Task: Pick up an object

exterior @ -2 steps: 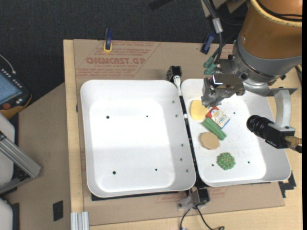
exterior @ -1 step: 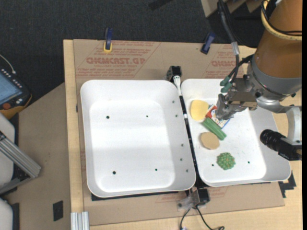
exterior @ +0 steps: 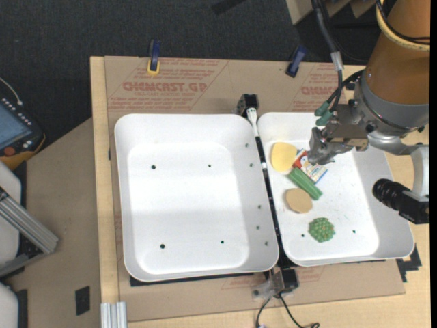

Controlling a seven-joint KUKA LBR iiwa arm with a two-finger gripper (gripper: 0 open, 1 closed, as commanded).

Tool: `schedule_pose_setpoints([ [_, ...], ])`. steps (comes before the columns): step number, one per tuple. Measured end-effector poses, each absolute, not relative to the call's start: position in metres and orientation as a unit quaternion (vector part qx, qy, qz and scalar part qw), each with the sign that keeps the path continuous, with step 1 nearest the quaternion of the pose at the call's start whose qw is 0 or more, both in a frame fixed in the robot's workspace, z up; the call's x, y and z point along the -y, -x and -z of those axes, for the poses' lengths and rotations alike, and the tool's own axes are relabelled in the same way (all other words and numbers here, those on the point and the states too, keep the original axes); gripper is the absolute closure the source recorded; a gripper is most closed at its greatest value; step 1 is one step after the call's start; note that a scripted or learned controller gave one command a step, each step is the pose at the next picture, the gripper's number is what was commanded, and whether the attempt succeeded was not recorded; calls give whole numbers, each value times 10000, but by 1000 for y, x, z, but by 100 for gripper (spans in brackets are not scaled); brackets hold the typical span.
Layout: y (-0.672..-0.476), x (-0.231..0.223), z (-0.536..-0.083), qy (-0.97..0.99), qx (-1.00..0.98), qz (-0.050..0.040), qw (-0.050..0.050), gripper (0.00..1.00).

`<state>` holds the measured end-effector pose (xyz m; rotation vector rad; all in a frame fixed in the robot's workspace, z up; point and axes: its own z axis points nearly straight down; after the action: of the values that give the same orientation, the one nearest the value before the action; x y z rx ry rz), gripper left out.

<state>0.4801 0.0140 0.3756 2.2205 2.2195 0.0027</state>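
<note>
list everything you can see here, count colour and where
bins: 2, white; left bin, right bin, side by side on the bench
yellow piece: 1, yellow, right bin, upper left
green stick: 1, green, right bin, middle
small packet: 1, red, white and blue, right bin, under the pincer
tan disc: 1, tan, right bin, below the stick
green bumpy ball: 1, green, right bin, lower middle
clamps: 2, blue;, board's far edge
arm: 1, grey and orange, from the right
pincer: 1, grey, low over the packet
</note>
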Motion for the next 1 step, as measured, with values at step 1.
schedule_pose_setpoints([
  [1,-481,-14,-386,-7074,-7068,-16,20,100],
])
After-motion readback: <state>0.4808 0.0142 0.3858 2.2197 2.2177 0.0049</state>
